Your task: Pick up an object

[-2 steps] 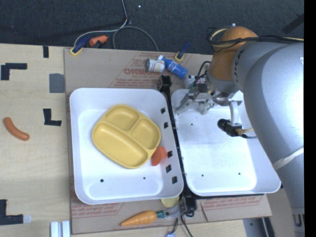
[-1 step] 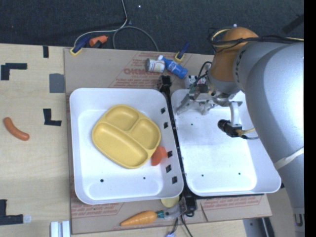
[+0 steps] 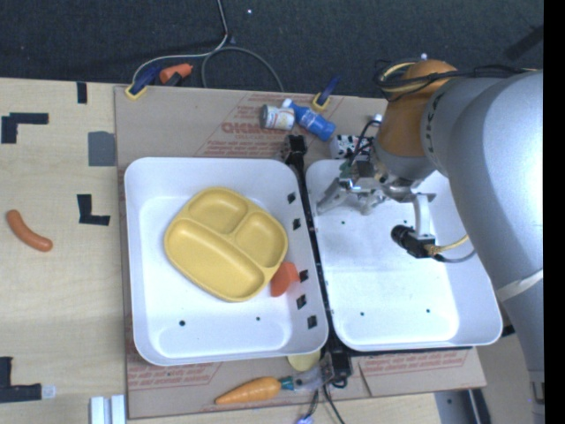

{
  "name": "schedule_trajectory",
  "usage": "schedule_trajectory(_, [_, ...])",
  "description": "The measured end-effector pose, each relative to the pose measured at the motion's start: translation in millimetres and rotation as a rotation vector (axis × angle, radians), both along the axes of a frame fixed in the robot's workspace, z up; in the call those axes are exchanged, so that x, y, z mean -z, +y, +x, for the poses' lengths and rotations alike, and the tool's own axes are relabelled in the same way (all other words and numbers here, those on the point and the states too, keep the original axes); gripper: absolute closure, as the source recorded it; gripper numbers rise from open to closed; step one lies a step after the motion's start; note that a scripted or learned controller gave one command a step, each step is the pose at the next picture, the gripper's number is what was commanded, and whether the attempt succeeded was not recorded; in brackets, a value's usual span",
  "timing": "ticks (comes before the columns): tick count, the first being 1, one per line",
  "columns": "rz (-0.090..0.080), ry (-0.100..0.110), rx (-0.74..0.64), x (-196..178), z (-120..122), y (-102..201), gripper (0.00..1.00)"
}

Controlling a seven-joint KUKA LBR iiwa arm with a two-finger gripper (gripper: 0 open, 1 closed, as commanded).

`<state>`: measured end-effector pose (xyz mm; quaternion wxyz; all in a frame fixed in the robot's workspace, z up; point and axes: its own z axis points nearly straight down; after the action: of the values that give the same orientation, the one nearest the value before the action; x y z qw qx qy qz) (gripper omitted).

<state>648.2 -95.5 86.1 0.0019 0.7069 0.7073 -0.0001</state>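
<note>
From my remote seat I take the yellow divided plate [image 3: 228,241] as my landmark; it lies in the left bin [image 3: 141,184], filling much of its floor. Touching the plate's lower right edge is a small orange-red piece [image 3: 283,279], the only loose thing in either bin that looks easy to lift, so I judge it the likeliest thing to pick.

The gripper [image 3: 353,188] sits well to the right of the plate, across the divider, low over the upper left part of the right bin [image 3: 468,325]. I cannot tell from this angle how its claw is set; the metal parts there blur together, and I see nothing pinched in it. A black fitting with a yellow cable [image 3: 415,239] hangs off the wrist, further right of the plate.

To do this step well, I would bring the wrist back across the divider toward the plate's lower right edge and come down on the orange-red piece from above, with the claw's line of closing parallel to the plate's rim, so neither tip lands on the plate. The piece is small and pressed against the rim, so a shallow descent risks nudging it under the edge.

Outside the bins, beyond the plate's lower edge, lies a toy carrot [image 3: 250,390]; far left of the plate, a toy sausage [image 3: 29,230].
</note>
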Motion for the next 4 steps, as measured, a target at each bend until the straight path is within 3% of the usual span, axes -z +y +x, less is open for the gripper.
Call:
schedule_trajectory(1, [0.001,0.007,-0.003,1,20,-1,0.00])
schedule_trajectory(2, [0.005,0.005,0.007,0,19,-128,0.00])
schedule_trajectory(3, [0.007,0.013,0.001,-8,-91,-60,0.00])
schedule_trajectory(4, [0.005,0.002,-0.008,-16,-52,4,0.00])
